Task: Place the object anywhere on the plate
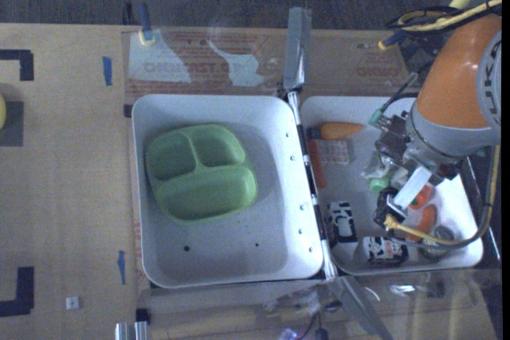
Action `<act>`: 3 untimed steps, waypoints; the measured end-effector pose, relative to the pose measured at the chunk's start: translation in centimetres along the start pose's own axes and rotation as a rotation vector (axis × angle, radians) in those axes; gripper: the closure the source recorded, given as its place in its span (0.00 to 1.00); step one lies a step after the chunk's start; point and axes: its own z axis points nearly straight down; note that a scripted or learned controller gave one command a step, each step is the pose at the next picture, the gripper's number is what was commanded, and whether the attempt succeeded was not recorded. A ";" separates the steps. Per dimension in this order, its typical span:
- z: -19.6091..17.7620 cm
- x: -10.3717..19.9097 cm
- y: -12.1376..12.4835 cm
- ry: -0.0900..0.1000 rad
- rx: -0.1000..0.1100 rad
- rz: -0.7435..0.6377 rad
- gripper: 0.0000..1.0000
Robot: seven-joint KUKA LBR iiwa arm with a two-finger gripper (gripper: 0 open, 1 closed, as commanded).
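A green divided plate [201, 170] lies in the left white bin [159, 251], a little toward the bin's back left. My gripper [386, 165] hangs low over the middle of the right bin [470, 247], among its objects, with the grey and orange arm covering it from above. Just left of the gripper lie an orange carrot-shaped piece [343, 129] and a pinkish patterned block [335, 152]. A small green item [376, 185] shows right beneath the gripper. I see nothing clearly held.
The right bin also holds a red strip [316, 167] along its left wall, two black-and-white items [343, 220] [385, 249] near the front, an orange piece [429, 216] and a grey round thing [442, 235]. A metal divider [296, 60] stands behind the bins.
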 end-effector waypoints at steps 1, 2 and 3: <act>0.7 6.4 -3.0 0.001 0.001 -0.129 1.00; 1.6 16.9 -2.7 0.001 -0.002 0.126 1.00; 1.0 25.3 -1.0 0.001 -0.004 -0.354 1.00</act>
